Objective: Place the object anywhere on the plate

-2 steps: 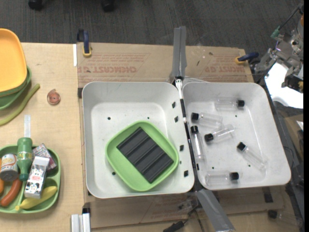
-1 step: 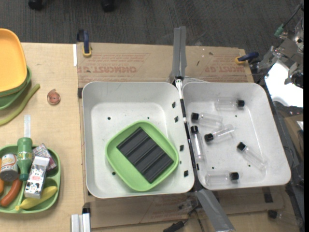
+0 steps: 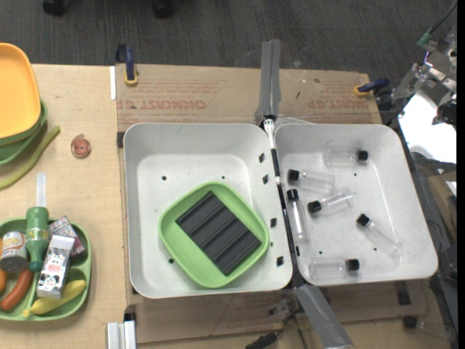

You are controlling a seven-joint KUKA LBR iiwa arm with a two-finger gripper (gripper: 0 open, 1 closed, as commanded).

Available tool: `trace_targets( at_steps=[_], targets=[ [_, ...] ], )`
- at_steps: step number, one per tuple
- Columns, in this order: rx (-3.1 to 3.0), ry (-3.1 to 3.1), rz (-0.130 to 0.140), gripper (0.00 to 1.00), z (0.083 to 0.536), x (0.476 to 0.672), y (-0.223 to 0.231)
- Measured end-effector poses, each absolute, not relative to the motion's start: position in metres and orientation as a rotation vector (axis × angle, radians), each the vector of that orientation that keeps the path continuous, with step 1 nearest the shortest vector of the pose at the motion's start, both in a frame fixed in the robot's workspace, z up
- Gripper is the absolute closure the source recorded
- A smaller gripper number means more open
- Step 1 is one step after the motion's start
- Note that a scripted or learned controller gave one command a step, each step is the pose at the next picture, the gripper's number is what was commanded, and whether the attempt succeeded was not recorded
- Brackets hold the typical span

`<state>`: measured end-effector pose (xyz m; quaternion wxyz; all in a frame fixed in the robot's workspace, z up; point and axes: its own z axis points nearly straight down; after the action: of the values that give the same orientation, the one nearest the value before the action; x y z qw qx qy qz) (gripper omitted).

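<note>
Six small clear vials with black caps lie scattered in the right bin point(image 3: 407, 195), none of them on the plate. One vial point(image 3: 341, 154) lies at the far side with its cap pointing right. Two vials point(image 3: 314, 179) point(image 3: 330, 201) lie close together near the middle, their caps to the left. Another vial point(image 3: 295, 217) lies along the left wall of this bin, one vial point(image 3: 378, 235) lies slanted toward the near right, and the last vial point(image 3: 330, 269) lies at the near wall. The green plate point(image 3: 171, 231) sits in the left bin point(image 3: 145, 166), turned at an angle and toward the near side, and it carries a dark ribbed insert point(image 3: 218, 230). Both bins stand side by side on a sheet of cardboard point(image 3: 174, 93), which is held by a clamp point(image 3: 127, 67) at the far left and a second clamp point(image 3: 370, 87) at the far right. Left of the bins, on the wooden table point(image 3: 80, 195), there is a green tray of toy food point(image 3: 80, 282) with a green bottle point(image 3: 36, 231) on it, and a stack of yellow and green dishes point(image 3: 14, 93) further away.
</note>
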<state>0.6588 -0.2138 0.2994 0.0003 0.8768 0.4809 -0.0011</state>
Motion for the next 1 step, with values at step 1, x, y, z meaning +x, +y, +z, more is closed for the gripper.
trace_targets(
  at_steps=[1],
  targets=[
    [2.774, 1.476, -0.006, 0.0, 0.2612, 0.6588, -0.2136]
  ],
)
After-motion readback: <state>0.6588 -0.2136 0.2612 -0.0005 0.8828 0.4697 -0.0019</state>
